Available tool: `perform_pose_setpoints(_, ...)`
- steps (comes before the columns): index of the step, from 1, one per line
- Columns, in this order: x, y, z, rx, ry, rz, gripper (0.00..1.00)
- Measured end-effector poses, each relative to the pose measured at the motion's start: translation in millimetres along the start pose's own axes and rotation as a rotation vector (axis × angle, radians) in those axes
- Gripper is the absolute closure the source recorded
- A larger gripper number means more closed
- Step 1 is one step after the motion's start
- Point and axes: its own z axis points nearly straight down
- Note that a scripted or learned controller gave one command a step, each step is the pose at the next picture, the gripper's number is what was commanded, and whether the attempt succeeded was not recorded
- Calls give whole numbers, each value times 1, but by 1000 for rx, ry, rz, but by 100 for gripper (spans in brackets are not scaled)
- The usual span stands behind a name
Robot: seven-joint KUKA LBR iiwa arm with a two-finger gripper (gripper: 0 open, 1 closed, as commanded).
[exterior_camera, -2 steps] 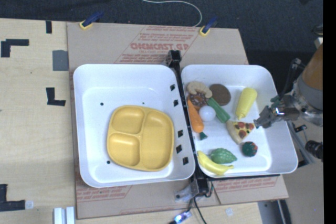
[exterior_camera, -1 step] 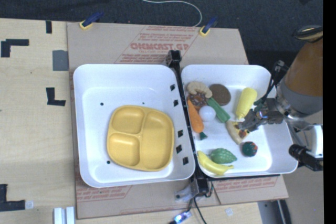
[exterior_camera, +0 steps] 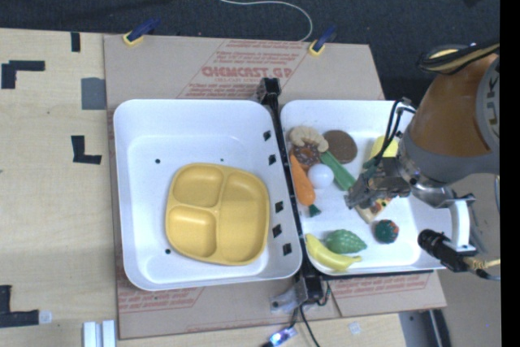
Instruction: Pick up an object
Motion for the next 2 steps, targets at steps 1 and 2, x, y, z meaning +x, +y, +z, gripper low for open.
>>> perform_pose_setpoints(1,45,3,4,0,0,-1,100)
perform_pose_setpoints(2,105,-2,4,0,0,-3,100)
